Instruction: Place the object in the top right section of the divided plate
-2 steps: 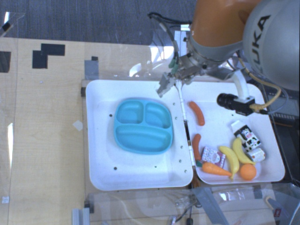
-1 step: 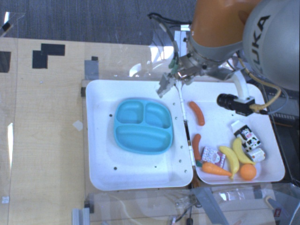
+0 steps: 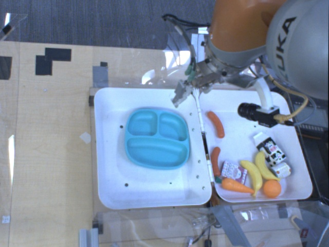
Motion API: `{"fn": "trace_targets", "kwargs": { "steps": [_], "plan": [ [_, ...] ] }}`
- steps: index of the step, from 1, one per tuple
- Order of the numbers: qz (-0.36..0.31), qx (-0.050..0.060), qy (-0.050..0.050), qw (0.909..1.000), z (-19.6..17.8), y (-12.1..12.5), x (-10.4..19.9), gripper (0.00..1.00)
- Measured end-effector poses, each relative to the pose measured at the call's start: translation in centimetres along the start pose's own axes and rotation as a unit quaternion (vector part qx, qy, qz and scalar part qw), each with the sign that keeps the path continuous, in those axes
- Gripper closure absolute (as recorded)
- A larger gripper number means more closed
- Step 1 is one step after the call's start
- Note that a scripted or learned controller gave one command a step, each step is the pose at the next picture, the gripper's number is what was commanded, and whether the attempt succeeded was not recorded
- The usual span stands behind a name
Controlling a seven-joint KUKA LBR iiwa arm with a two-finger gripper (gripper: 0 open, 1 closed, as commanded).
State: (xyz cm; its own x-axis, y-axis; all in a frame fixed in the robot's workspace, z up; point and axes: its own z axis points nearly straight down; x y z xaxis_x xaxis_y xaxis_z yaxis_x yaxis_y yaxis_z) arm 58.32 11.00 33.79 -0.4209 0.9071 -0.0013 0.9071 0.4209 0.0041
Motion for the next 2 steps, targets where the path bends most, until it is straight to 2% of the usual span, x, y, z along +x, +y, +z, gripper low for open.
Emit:
{"fn": "trace_targets", "kwargs": {
  "steps": [2],
  "plan": [
    [0.0, 0.0, 0.0, 1.0, 0.0, 0.0, 0.0, 0.0]
  ]
}}
